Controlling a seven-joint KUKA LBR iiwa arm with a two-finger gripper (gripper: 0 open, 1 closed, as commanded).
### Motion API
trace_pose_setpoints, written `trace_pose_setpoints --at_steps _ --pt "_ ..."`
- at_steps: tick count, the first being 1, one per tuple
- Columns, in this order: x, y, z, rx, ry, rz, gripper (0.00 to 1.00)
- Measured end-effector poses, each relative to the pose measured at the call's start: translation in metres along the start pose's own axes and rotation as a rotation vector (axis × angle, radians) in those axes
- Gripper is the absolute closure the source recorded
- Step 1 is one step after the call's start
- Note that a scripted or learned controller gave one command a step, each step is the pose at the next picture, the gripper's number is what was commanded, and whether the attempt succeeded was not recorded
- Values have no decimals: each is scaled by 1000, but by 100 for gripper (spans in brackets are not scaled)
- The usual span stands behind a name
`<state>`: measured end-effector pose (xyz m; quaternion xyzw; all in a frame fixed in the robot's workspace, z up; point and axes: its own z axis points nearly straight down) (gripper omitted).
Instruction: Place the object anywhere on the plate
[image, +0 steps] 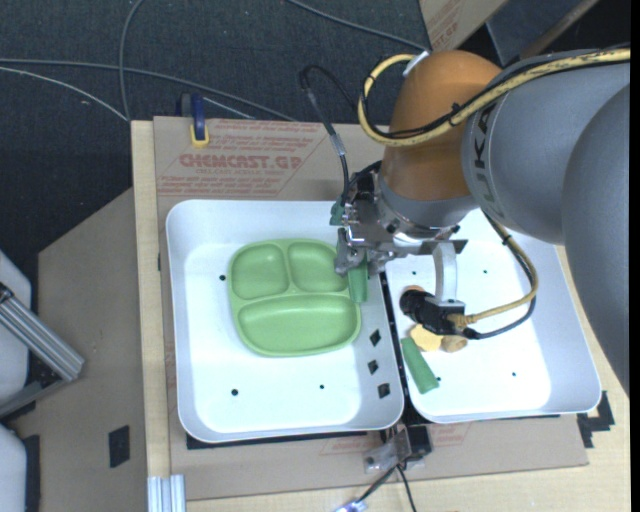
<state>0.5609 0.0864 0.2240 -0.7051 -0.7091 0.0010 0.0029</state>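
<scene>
— Where's the hand (357, 262) now?

— At the plate's three o'clock edge, right over the seam between the two bins. There's a green stick-shaped object (358, 284) hanging down from it, pinched between the fingers as far as I can make out, so I'd call the hand clamped on it.

— And the plate?

— The green divided plate (290, 300) sits in the left bin (200, 350), roughly in its middle. The held piece hovers just at the plate's rim, around three o'clock, near the small upper-right compartment.

— So what does it need to do well here?

— My guess: carry it further toward nine o'clock before letting go. Released where it is, the stick could land on the rim and tip off into the bin. The big lower compartment is the safest target, and coming down low first would stop it bouncing.

— Anything else about?

— In the right bin (540, 370), at the hand's five o'clock, lies another green stick (421, 366) beside a yellowish piece (437, 341), both apart from the plate. Cables (500, 310) loop nearby; they shouldn't snag.
</scene>
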Motion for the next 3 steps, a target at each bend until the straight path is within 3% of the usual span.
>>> trace_pose_setpoints --at_steps 1,2,3 --pt "45 -32 9 1 -1 1 100" --pt "70 -34 1 -5 -1 2 100" --pt "68 -34 2 -5 -2 5 0"
